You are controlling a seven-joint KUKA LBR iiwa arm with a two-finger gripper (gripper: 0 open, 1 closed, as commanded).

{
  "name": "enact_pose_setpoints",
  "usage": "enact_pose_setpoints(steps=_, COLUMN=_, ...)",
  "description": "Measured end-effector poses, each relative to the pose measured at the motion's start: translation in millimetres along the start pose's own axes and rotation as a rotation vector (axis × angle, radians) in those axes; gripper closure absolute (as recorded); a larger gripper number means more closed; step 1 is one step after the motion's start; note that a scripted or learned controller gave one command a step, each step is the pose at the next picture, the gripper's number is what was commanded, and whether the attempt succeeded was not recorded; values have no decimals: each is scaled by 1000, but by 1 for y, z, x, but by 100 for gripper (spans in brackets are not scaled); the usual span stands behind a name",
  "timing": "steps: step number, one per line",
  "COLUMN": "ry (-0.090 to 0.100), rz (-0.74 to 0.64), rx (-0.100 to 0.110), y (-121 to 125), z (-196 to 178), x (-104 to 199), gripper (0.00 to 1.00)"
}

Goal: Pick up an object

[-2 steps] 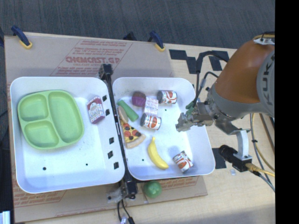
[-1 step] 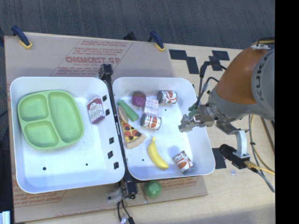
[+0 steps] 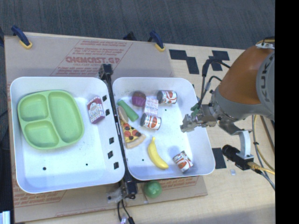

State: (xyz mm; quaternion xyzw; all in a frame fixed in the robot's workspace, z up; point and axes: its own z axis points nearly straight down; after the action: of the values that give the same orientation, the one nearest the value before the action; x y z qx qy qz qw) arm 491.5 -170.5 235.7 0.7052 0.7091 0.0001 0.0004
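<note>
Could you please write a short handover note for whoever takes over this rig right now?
Gripper: over the right edge of the right bin, nothing seen between its fingers; open or shut unclear.
Right bin: banana, pizza slice, three small cans, green vegetable, purple item, white packet.
Left bin: green divided plate, ketchup packet.
Green ball lies outside the bins, at the front.
Done: nothing picked up yet.
Left: grasp and lift one object.

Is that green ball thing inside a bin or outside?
Outside. The green ball sits on the cardboard just below the front rim of the right bin, near the clamp joining the two bins.
</note>
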Motion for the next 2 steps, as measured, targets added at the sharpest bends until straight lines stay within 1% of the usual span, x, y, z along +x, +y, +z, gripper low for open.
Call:
enact_pose_setpoints(steps=1, ry=0, rz=1, rx=0, y=12, z=-13, x=-32, gripper=100)
enact_pose_setpoints(steps=2, ry=0, rz=0, rx=3, y=-15, z=2, x=-41, gripper=100)
